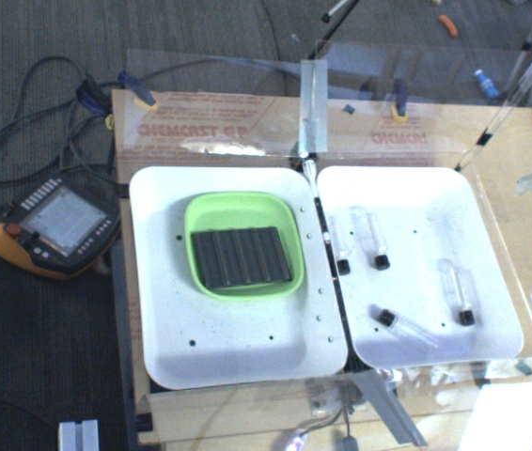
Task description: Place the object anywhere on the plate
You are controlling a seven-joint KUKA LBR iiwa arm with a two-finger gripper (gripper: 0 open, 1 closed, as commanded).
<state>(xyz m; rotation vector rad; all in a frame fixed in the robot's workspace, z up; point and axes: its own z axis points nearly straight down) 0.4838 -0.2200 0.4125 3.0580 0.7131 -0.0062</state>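
Note:
A lime green plate [238,205] with rounded corners sits in the upper middle of the left white bin [228,346]. A dark grey ribbed rectangular object [241,257] lies flat on the plate, inside its rim and towards its near side. Several clear plastic tubes with black caps are scattered in the right white bin [416,195]. One tube [369,238] lies near the middle, one [456,289] at the right, and one [407,327] near the front.
The two bins meet along a seam [327,261] with a metal post [313,111] behind it. A clear sheet with red lettering [200,125] runs along the back of the bench. A handheld control pendant [54,228] and cables lie on the floor at left.

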